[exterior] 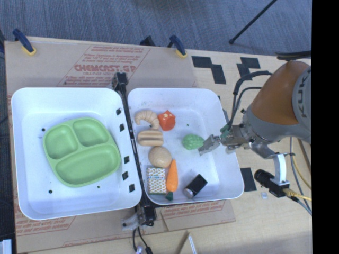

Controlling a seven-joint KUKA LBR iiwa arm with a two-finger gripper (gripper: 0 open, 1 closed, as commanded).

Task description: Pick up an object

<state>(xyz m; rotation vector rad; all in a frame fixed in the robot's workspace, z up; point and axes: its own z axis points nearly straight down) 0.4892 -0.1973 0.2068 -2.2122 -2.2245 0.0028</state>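
Note:
The right bin [212,97] holds several toy foods: a croissant [145,117], a red strawberry [167,120], a hot dog bun [150,137], a tan round piece [159,156], a green broccoli-like piece [193,141], an orange carrot [172,176], a patterned cracker box [156,180] and a black block [195,185]. My gripper [208,146] hangs over the bin's right side, just right of the green piece, with nothing visibly between its fingers.
The left bin [24,102] holds a green divided plate [82,151]. A black divider with clips [125,126] runs between the bins. The arm's orange band [278,97] and cables lie beyond the right bin's edge. A tripod leg [259,12] crosses the floor behind.

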